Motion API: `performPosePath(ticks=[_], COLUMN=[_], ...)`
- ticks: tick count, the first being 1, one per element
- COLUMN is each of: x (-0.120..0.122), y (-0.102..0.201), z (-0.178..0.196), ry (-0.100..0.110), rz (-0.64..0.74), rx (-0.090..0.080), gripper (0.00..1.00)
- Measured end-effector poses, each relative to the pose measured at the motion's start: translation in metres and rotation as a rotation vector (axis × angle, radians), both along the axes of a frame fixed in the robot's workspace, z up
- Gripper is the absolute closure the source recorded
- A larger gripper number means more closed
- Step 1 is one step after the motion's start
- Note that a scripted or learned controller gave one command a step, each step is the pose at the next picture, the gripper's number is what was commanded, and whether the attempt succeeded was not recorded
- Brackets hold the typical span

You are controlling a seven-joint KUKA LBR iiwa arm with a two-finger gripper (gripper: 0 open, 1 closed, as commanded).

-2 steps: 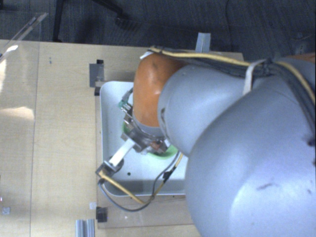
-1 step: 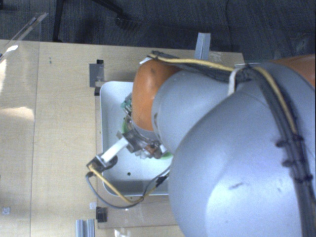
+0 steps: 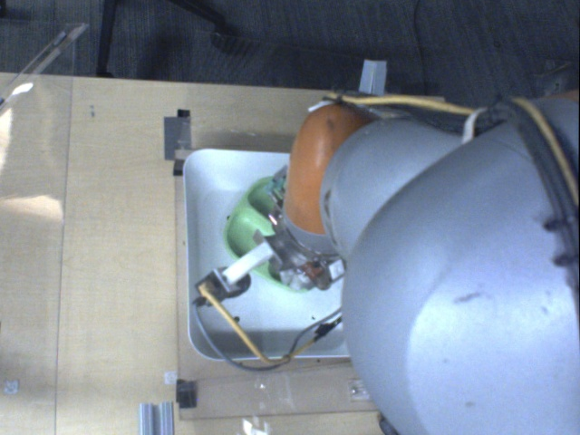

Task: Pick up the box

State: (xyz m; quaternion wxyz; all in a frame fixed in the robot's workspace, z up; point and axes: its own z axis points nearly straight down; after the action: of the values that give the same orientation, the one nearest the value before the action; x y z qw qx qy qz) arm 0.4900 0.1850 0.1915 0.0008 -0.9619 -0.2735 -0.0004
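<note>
Left of the white bin (image 3: 192, 243), the bare wooden bench (image 3: 91, 243) gives you wide open room, right out to the frame's edge. A black bracket (image 3: 181, 134) sits at the bin's far-left corner and another (image 3: 186, 393) just outside its near-left corner; note both as hard edges. Inside the bin, the strip of floor along the left wall is bare and white. A yellow cable (image 3: 237, 332) with a dark lead beside it loops across the bin's near-left floor toward its near wall. At the bin's middle lies a rounded green item (image 3: 241, 227), partly hidden; you cannot tell whether it is the box. The gripper (image 3: 272, 259) hangs directly over the green item's right part, with a white bar (image 3: 245, 265) slanting from it toward the bin's near-left side and ending in a black tip. You cannot tell whether the gripper is spread or closed, nor whether it touches the green item. Above it is the orange band (image 3: 313, 170), and the bulky grey arm (image 3: 453, 270) covers the bin's right side.
</note>
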Motion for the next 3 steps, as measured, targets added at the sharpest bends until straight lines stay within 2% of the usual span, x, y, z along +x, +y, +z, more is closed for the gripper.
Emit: performPosePath(ticks=[1, 2, 3], x=[-0.003, -0.003, -0.003], y=[0.051, 0.013, 0.051], z=[0.012, 0.004, 0.018], ry=[-0.001, 0.0, -0.001], rz=[0.084, -0.034, 0.056], rx=[0.001, 0.002, 0.001], gripper=[1.0, 1.0, 1.0])
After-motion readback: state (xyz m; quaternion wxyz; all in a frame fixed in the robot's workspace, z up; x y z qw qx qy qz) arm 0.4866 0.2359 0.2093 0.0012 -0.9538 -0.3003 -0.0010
